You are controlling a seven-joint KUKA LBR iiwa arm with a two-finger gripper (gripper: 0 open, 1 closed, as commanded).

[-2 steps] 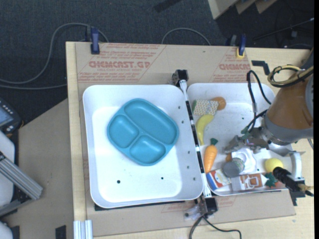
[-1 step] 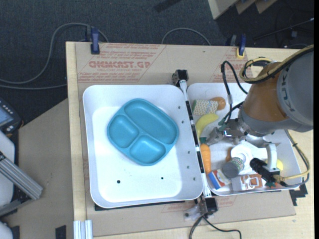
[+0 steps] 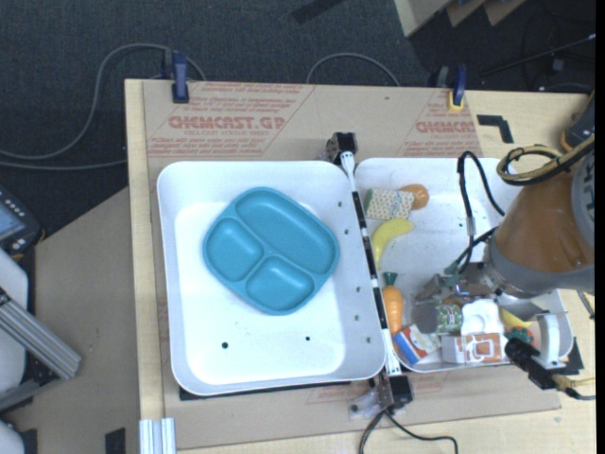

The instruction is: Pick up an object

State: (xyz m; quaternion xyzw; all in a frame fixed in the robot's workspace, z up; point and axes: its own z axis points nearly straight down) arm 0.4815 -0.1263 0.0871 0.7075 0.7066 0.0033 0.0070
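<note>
Arm [image 3: 544, 225] bent low over the right bin's [image 3: 430, 170] near end, pincer [image 3: 452, 303] state unclear.

Colours across worktop and bins

Worktop [image 3: 284, 112]: pale tan, red lettering along far side; two blue clamps [image 3: 179, 76] on far edge. Both bins white. Left bin [image 3: 189, 329]: bright sky-blue divided plate [image 3: 270, 250], a few small black specks on the white floor. Right bin [image 3: 416, 170]: yellow banana [image 3: 388, 236], orange carrot [image 3: 393, 306], orange round piece [image 3: 413, 197], beige checked item [image 3: 384, 203], white carton with orange-red print [image 3: 480, 340]. Arm [image 3: 548, 230]: orange-brown band, grey below. Floor: dark blue-grey carpet.
</note>
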